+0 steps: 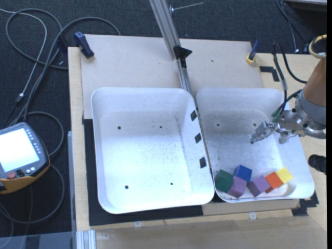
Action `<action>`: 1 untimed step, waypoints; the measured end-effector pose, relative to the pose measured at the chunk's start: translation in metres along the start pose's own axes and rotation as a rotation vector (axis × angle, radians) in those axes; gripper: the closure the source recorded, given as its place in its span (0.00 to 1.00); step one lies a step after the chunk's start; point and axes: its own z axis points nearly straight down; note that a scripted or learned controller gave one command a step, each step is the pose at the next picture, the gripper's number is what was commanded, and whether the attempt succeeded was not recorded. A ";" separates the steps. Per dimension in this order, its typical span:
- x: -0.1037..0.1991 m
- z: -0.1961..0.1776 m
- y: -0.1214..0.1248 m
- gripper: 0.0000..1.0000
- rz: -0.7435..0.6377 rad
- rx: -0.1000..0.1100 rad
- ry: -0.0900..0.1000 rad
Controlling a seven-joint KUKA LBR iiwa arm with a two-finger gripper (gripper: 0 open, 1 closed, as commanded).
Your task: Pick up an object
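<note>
Several small blocks lie bunched along the front edge of the right bin (207, 113): a green block (223, 180), a blue block (243, 171), two purple blocks (237, 186) (256, 186), an orange block (273, 180) and a yellow block (284, 175). My gripper (261, 131) hangs over the right half of this bin, behind the blocks and well apart from them. It points left, stands open, and has nothing between its fingers.
The left bin (98, 108) adjoins the right one along a shared middle wall. A slanted metal rail (165, 22) runs down from the back to the gap between the bins. Cables and a handheld pendant (19, 154) lie on the floor at left.
</note>
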 end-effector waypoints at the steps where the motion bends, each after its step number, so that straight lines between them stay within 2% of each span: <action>1: 0.036 0.109 -0.005 0.00 -0.001 0.011 0.004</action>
